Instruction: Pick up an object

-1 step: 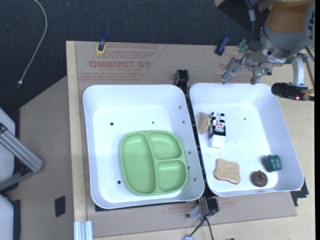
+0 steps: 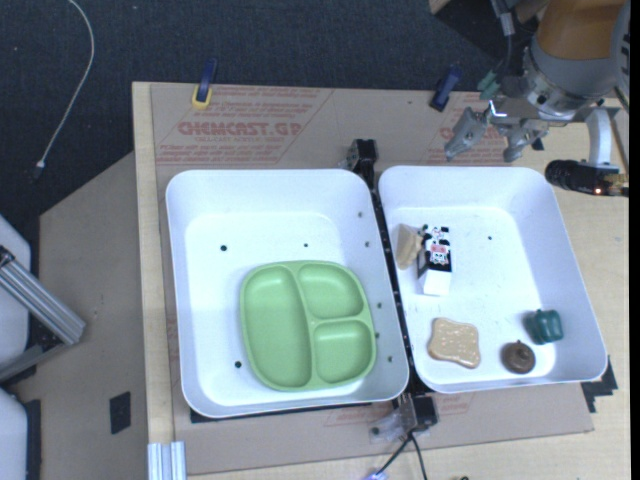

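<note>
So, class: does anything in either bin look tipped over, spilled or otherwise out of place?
Only the small milk carton in the right bin: it lies on its side. The green divided plate sits flat in the left bin.

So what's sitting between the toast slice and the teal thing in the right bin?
In the camera view, a small brown round piece lies between the toast slice and the teal thing, slightly nearer the bin's front edge.

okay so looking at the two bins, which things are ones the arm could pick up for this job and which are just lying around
For the job:
claw, open, above the right bin
carton
toast
teal piece
brown piece
tan piece

Just lying about:
green tray in the left bin
clamps
white cable
</note>
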Tool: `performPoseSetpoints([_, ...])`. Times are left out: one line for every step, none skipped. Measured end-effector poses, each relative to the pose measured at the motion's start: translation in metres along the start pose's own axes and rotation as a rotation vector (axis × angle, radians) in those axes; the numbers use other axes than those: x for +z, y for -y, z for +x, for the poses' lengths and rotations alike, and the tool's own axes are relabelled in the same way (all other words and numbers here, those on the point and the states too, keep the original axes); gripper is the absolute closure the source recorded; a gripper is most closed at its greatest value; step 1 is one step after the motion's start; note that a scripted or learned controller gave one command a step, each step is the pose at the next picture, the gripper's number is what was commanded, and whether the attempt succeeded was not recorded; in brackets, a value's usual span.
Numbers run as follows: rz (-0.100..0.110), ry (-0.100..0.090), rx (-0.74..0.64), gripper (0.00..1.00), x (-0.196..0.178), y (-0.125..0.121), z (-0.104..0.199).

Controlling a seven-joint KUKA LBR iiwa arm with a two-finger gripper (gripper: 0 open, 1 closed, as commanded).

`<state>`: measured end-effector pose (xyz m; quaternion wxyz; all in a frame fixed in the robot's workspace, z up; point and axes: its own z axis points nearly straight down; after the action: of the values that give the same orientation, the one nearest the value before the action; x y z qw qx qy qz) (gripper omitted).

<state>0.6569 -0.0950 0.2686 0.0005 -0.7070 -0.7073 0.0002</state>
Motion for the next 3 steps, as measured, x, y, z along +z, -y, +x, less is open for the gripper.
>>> performPoseSetpoints([0.007,0.0,0.002,0.0,0.059,-0.002,-0.008])
performPoseSetpoints([0.006,0.0,0.0,0.0,0.103,-0.001,-0.005])
performPoseSetpoints([0.004,0.0,0.0,0.0,0.152,-0.008,-0.009])
